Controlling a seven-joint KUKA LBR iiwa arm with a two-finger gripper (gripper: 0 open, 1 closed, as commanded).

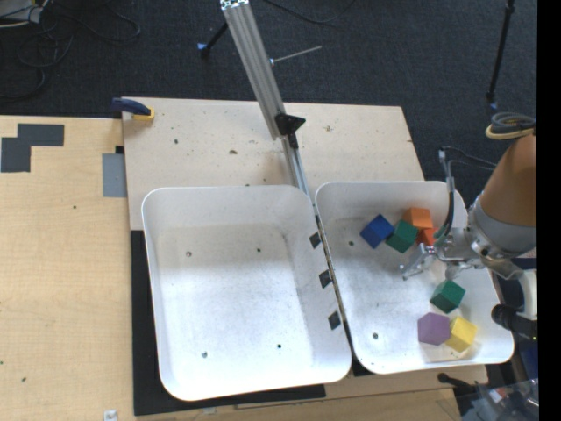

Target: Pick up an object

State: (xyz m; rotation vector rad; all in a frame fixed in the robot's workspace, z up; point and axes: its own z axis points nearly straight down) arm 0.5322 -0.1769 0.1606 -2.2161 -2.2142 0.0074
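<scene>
Objects: six small foam cubes lie in the right shallow white plastic bin (386, 362), none lifted.
Landmark: the dark green cube (403, 236) near the bin's far wall.
Blue cube (377, 231): just beside the dark green cube, on its left.
Orange cube (421, 220): touching the dark green cube, on its far right side.
Second green cube (449, 295): nearer the camera and to the right of the dark green cube, well apart from it.
Purple cube (433, 328): nearer still, below the second green cube.
Yellow cube (463, 333): touching the purple cube's right side, by the bin's near right corner.
Pincer (417, 262): low in the bin, just below and right of the dark green cube; nothing sits between its metal fingers, and whether they are apart or together cannot be told.
Arm: grey with an orange band (515, 181), reaching in from the right.
Left white bin (158, 235): beside the right bin, both on the light wooden table (202, 139).
</scene>
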